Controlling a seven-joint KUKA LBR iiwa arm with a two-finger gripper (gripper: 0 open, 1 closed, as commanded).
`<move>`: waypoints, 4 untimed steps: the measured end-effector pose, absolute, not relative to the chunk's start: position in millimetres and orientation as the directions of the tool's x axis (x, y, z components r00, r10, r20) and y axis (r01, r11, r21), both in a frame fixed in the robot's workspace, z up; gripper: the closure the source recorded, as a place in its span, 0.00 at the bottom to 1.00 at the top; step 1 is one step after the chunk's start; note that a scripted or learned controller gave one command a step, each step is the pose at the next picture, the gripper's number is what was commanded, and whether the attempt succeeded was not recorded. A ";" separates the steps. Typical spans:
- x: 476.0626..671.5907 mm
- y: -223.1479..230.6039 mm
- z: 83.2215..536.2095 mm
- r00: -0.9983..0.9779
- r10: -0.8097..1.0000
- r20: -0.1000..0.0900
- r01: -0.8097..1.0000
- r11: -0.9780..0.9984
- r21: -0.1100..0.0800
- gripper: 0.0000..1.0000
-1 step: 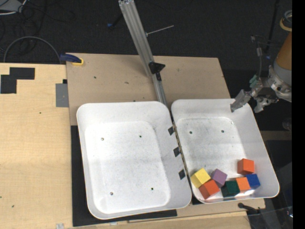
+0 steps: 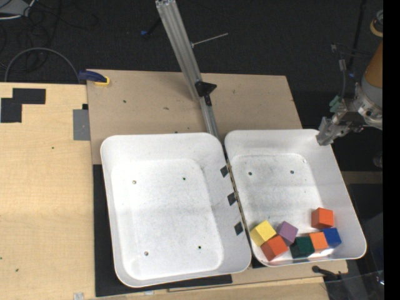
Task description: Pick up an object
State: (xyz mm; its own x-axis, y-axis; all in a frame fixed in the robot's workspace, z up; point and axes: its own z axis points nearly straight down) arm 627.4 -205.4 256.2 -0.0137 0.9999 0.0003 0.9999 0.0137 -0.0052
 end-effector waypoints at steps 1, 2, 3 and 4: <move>602.7 -148.9 353.8 -0.005 1.000 0.000 1.000 0.005 0.007 1.00; 616.0 -102.8 372.9 -0.005 1.000 0.001 1.000 0.005 0.001 1.00; 635.3 -27.3 382.1 -0.007 1.000 0.002 1.000 0.007 0.001 1.00; 601.3 80.0 403.5 -0.007 1.000 0.002 1.000 0.007 -0.003 1.00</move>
